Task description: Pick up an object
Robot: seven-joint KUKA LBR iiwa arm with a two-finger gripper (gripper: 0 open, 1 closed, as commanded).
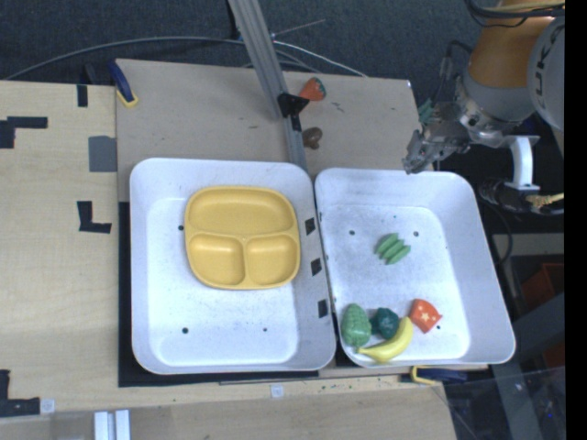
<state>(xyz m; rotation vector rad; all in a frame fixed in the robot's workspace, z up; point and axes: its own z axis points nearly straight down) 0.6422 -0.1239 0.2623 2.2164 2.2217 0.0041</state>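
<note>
— Objects for picking: where are they seen?
— A ridged light-green plastic vegetable (392, 247) is seen mid-way in the right white bin (459, 211). A curved yellow plastic banana (393, 344), a dark green leafy piece (356, 324), a teal round piece (385, 322) and a red-orange piece (424, 314) are clustered at its near edge.
— And the jaws?
— The gripper (417, 159) is seen over the bin's far rim; nothing is seen held, and whether the jaws are wide or narrow cannot be told.
— The left white bin (151, 246)?
— A yellow three-part plastic tray (243, 236) is carried there.
</note>
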